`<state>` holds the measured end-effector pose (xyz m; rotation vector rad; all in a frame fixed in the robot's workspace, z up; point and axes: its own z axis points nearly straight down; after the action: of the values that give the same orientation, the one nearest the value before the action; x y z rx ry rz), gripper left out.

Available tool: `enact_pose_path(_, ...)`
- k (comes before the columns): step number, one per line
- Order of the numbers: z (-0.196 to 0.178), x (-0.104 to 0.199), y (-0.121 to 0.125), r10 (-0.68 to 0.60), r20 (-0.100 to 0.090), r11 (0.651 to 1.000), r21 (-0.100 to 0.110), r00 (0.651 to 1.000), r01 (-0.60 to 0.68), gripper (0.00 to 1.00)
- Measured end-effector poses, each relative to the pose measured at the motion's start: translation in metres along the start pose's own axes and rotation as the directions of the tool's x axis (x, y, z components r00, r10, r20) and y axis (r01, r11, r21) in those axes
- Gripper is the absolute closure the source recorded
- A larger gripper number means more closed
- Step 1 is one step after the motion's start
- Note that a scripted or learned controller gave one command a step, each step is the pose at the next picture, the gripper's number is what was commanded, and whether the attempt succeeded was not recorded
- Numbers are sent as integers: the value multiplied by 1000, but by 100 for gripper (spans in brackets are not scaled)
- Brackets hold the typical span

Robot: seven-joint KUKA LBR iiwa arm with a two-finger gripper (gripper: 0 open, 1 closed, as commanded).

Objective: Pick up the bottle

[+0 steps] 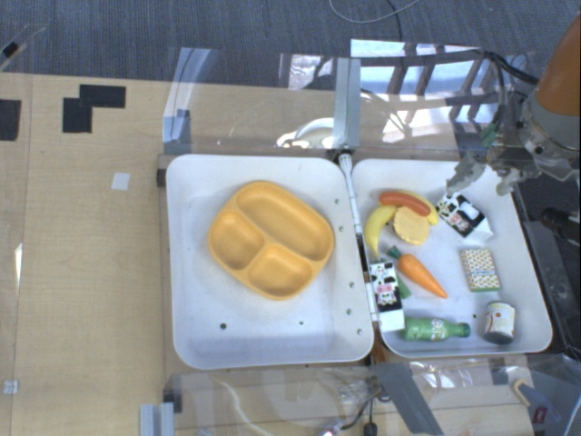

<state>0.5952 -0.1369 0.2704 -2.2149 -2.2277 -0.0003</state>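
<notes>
From the camera view above, the desk [82, 243] is carrying two shallow white bins side by side. In the left bin [195, 334] a yellow divided plate [270, 239] is lying alone, a little turned, with three hollows in it.

The right bin [536, 330] is holding all the small things. The green bottle [436, 329] is lying on its side near the front wall of this bin, its cap pointing to the right, toward a small can [498, 322] that is standing just beside it. Because the bottle is lying flat and not standing, I think a grasp from above across its body is fitting better than a grasp at the neck. A milk carton with cow spots [386, 291] is lying near the bottle's other end, along the wall between the bins. An orange carrot [423, 276] is lying above the bottle, apart from it. Further back a banana [377, 227], a sausage [406, 202] and a round yellow piece [411, 229] are crowding together, touching one another. A second spotted carton [461, 214] is lying at the back, and a cracker box [478, 269] is near the right wall.

The pincer [482, 173] is hanging over the back right part of this bin, close above the second spotted carton and well apart from the bottle. Its two fingers are standing apart, released, with nothing between them. So the picking is not yet begun, in my judgement; the arm [558, 107] is needing to travel toward the front wall first.
</notes>
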Motion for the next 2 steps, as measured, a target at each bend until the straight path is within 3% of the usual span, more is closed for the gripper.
enact_pose_path(1, -48, 17, -70, 424, 0, 906, 0, 906, -424, 0)
enact_pose_path(2, -165, 9, -104, 675, 0, 738, -3, 738, -675, 0)
